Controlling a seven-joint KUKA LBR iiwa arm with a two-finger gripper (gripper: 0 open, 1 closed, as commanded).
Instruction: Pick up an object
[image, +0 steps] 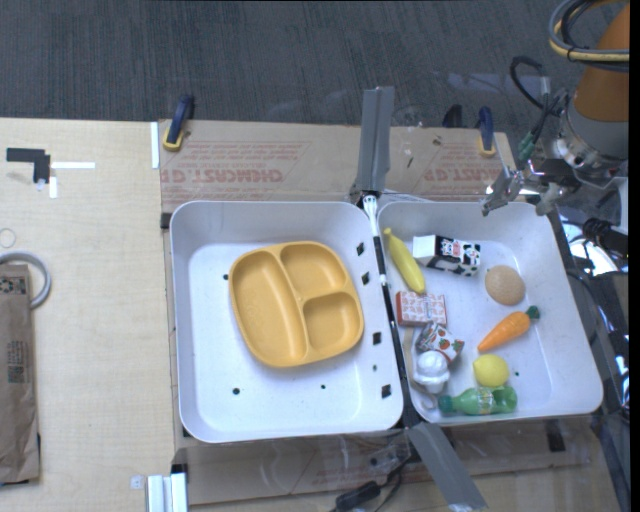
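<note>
A: Where is the arm (600, 85)?

B: At the upper right, above the far right corner of the right bin (570, 300). Its orange band sits high, and the wrist angles down and left toward the bin's back rim.

A: And the claw (520, 185)?

B: It hangs over that back rim with nothing between its parts. Whether it stands wide or narrow I cannot tell.

A: What lies in the right bin?

B: A banana (404, 260) along the left wall, a cow-print carton (455, 254) beside it, a tan egg-shaped piece (505, 285), a carrot (508, 329), a lemon (490, 371), a green bottle (478, 402) and a red box (417, 308).

A: The left bin (200, 330)?

B: A yellow divided plate (295, 301) lies in it.
</note>
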